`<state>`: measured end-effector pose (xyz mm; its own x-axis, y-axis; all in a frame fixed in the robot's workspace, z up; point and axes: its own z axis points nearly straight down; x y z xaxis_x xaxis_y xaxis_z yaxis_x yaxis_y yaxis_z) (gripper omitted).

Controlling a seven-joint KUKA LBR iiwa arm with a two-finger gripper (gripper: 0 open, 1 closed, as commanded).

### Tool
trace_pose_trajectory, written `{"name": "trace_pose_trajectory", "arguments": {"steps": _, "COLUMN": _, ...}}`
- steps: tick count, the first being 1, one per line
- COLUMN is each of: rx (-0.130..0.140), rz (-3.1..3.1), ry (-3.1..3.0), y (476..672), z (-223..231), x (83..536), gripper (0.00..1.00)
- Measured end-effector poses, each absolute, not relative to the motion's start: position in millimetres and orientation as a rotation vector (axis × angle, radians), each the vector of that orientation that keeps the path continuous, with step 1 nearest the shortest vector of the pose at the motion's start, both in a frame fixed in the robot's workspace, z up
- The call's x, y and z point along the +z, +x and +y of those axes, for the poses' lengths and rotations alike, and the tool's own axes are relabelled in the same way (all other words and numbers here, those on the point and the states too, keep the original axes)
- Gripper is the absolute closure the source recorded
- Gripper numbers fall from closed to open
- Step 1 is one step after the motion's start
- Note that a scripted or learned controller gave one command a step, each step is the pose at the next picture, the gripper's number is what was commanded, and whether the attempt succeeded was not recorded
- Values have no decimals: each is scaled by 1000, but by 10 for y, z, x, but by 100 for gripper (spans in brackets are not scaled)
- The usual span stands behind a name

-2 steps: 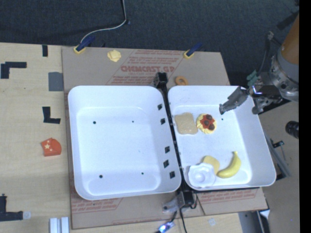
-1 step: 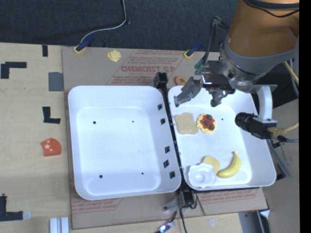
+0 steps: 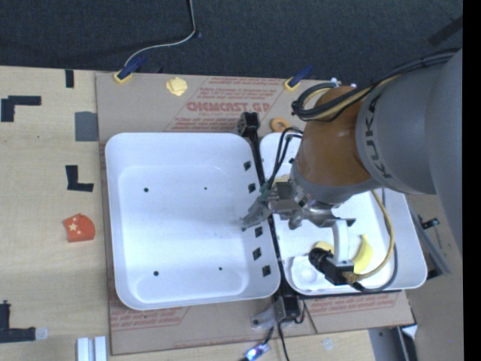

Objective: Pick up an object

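Right now the hand (image 3: pixel 264 207) hangs over the wall where the left bin (image 3: pixel 180 228) and the right bin (image 3: pixel 402 265) meet. I cannot tell how far it is open, or whether it holds something. The yellow curved object (image 3: pixel 364 255) lies in the right bin, behind the hand on the arm's side and apart from it. If the hand descends here, I judge it may strike the wall or close on nothing, because the object is not beneath it.
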<state>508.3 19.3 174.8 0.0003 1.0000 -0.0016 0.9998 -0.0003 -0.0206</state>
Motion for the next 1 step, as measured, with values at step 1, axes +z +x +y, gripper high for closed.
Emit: {"name": "trace_pose_trajectory", "arguments": {"steps": 1, "rx": -24, "rz": -2235, "ry": -2221, "y": 5143, "z": 775, "x": 4134, "gripper": 0}}
